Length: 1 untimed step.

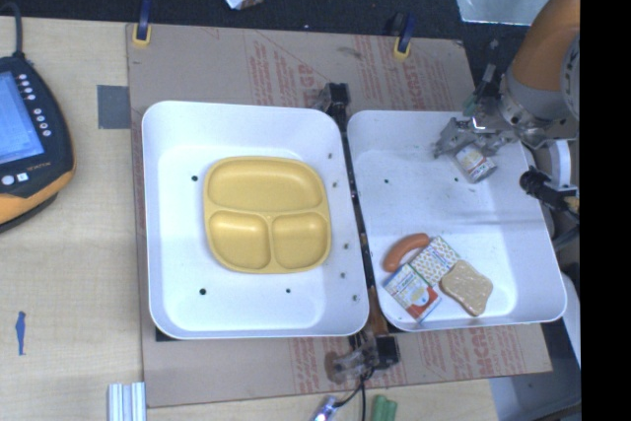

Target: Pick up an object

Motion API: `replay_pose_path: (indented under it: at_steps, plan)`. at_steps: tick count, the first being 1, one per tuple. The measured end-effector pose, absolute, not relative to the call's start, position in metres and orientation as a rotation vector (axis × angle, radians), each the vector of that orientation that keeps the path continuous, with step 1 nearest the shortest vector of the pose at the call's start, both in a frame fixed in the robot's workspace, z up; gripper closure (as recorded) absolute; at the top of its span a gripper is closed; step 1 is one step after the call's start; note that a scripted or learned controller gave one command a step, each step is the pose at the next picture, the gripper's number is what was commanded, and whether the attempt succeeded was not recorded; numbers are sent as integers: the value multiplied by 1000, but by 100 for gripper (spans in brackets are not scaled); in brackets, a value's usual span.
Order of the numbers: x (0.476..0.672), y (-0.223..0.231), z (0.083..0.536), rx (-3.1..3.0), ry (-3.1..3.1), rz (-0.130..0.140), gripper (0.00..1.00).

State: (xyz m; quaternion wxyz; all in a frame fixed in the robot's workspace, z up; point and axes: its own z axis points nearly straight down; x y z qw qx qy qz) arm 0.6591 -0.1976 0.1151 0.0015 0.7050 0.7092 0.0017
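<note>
The small can (476,164) was the thing closest to the gripper (471,139), lying in the far part of the right bin (513,222), and everything below is placed off that can. It was tipped on its side with its long axis slanting from up-left to down-right, and I couldn't tell which end faced the camera. The gripper sat right over it, fingers pointing down into the bin, but whether they were spread or pinched on the can I honestly couldn't tell, the metal bits all blurred together there.

The arm (547,44) came in from the right of the can, with its orange band just above and to the right of it, wrist bent down toward the bin floor.

Toward the near edge from the can, same bin, there was a little cluster: a sausage (405,250), a checkered packet (434,261), a small carton (411,291) and a slice of toast (465,288), all touching or nearly so.

Well to the left of the can, the left bin (168,212) held a yellow divided plate (267,212) sitting flat in the middle. Further left still, a teach pendant (28,143) rested on the bench.
</note>
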Motion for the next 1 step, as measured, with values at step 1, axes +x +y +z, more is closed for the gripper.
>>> replay_pose_path:
  at_steps: [1]
  plan:
    - [611,-204,103,2219,2226,-1,0]
